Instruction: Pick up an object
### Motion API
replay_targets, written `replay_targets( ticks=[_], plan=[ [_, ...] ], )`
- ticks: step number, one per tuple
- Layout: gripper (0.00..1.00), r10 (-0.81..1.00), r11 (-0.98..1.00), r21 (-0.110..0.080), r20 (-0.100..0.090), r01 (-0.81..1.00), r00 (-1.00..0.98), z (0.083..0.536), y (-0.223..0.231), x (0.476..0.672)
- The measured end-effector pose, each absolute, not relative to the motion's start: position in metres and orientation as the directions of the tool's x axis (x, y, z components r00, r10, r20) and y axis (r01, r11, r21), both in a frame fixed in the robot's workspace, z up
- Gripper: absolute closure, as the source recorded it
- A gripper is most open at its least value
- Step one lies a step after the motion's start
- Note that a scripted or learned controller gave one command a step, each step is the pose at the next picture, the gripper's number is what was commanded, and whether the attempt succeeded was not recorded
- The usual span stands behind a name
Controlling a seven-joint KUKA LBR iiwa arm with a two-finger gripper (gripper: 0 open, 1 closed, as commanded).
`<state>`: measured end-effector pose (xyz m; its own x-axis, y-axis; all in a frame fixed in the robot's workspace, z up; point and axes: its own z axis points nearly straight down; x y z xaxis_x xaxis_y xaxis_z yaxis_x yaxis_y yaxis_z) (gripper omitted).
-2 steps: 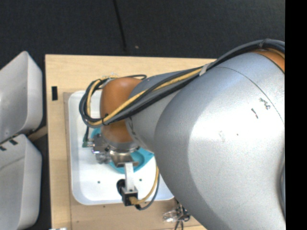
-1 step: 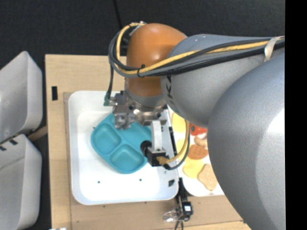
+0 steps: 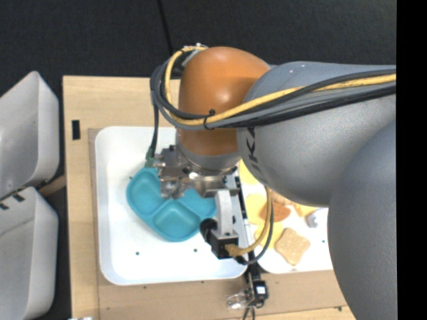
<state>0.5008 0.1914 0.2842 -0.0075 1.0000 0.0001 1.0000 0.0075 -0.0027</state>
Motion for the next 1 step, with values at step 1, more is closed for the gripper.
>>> replay_targets(
  ticks=[1],
  plan=[
    [1.00, 1.000, 0.006, -0.006, -0.005, 1.000, -0.006, 0.2035, 0.2149, 0.5804]
  ],
)
